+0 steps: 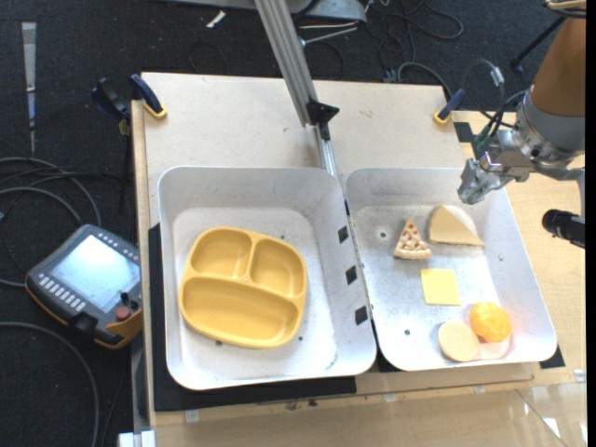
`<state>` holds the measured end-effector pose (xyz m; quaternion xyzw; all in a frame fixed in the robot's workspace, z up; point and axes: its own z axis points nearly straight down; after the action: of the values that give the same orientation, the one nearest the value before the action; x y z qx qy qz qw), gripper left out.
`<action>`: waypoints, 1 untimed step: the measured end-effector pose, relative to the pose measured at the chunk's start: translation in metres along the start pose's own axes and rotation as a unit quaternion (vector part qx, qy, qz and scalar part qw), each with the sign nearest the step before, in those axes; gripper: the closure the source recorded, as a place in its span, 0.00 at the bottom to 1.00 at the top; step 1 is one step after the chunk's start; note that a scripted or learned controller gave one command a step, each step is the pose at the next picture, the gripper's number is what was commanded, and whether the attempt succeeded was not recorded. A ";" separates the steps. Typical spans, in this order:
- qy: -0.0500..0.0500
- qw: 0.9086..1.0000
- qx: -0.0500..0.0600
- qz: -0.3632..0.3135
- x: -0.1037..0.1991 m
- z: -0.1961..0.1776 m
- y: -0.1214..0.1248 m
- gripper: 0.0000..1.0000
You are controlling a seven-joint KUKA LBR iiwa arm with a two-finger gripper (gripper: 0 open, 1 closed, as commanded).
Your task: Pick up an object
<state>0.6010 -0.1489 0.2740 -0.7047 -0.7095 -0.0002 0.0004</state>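
Note:
The right bin [372,194] holds several toy foods: a pizza slice [411,240], a tan wedge [453,226], a yellow cheese square [440,286], an orange fruit [490,322] and a pale round slice [458,342]. My gripper [473,188] hangs over the bin's far right corner, just above and beyond the tan wedge. Nothing shows between its fingers. A yellow divided plate [246,287] lies in the left bin [177,203].
A slanted metal pole [289,49] rises from the bench's back middle. Clamps sit at the back corners [149,101]. A teach pendant [88,282] lies on the floor to the left. Cables trail behind the bench.

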 end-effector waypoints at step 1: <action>0.000 1.000 0.000 0.000 0.045 0.008 0.003 1.00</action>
<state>0.6036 -0.1034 0.2656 -0.7045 -0.7097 -0.0002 0.0005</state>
